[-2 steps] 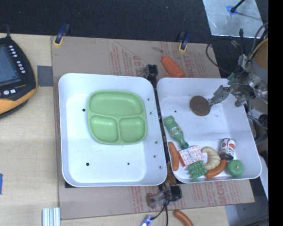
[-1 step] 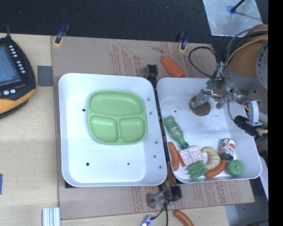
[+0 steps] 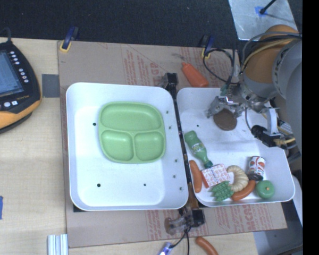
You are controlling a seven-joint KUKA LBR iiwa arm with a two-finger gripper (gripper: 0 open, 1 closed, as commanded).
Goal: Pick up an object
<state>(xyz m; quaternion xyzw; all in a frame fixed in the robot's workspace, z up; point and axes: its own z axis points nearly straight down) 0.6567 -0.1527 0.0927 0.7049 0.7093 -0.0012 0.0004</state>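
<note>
The gripper (image 3: 226, 108), fingers spread open, sits over a round brown object (image 3: 225, 121), upper right bin (image 3: 202, 97); no long axis discernible.

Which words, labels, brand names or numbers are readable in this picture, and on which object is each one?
No text can be read here.
Cardboard sheet: faint red print, too blurred to read.
Small can: label too small to read.
Red and white packet: print too small to read.
Green bottle: label unreadable.
Handheld control pendant: screen content and buttons too small to read.
</note>
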